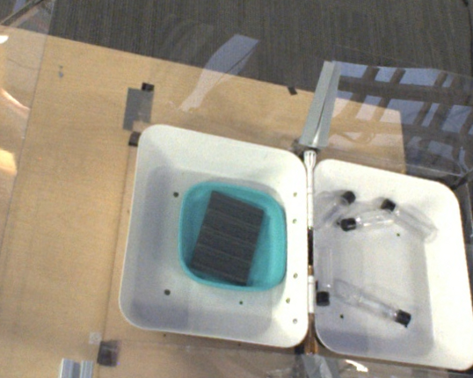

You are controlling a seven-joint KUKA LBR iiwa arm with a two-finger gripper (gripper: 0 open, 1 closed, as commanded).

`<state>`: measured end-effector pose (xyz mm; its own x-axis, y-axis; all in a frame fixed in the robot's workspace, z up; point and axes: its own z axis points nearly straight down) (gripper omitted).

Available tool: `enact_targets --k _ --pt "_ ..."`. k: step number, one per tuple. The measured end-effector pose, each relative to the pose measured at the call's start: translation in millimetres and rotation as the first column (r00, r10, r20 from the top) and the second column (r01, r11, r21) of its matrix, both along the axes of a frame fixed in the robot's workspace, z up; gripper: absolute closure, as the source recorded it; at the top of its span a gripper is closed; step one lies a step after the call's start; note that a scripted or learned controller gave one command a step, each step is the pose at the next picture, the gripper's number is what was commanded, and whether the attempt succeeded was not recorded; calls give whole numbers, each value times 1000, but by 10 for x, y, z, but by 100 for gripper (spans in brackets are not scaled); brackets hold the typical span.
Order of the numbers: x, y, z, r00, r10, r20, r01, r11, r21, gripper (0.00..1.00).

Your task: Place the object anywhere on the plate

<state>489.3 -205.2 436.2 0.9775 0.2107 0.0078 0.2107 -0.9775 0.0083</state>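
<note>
The wooden worktop [32, 240] stretches far to the left of the plate. The left white bin [144, 240] surrounds the plate on all sides. The plate [275, 252] is teal, with rounded corners, and it sits near the middle of this bin. The object, a dark grey block [229, 238] with ridges across its top, lies flat on the plate, inside its rim and slightly tilted. Above and to the right of the plate, a grey metal post [320, 108] stands at the seam between the two bins. The right white bin [439, 260] touches the left bin just right of the plate. In it lie clear tubes with black caps: one tube [372, 221] right of the plate's upper edge, another tube [369, 304] right of its lower edge. If the pincer is open or closed, I cannot tell.
</note>
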Motion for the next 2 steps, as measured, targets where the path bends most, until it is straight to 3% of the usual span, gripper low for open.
enact_targets --k 2 --pt "0 1 0 1000 0 0 0 1000 0 0"
